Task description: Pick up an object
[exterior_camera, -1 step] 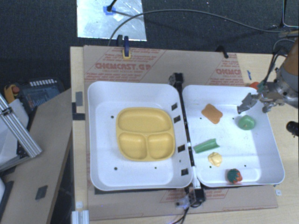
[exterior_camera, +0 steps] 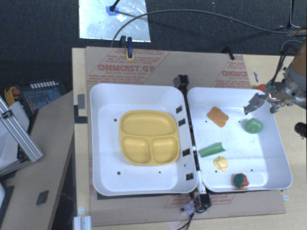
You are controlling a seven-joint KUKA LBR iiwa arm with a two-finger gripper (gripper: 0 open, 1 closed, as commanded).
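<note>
A green round object (exterior_camera: 253, 125) is seen lying on the floor of the right bin (exterior_camera: 280, 150), near its right wall, just below and slightly left of the gripper (exterior_camera: 263, 103). The gripper is positioned above the bin's upper right area; its two fingers are spread apart, with nothing between them. No contact with the green object is observed.

Further left in the same bin, an orange flat piece (exterior_camera: 218, 116) is noted, then a green elongated piece (exterior_camera: 211, 150), a small yellow item (exterior_camera: 220, 163) and a red-and-green ball (exterior_camera: 240, 180) near the lower edge. A yellow divided tray (exterior_camera: 148, 137) is recorded in the left bin (exterior_camera: 103, 143).
</note>
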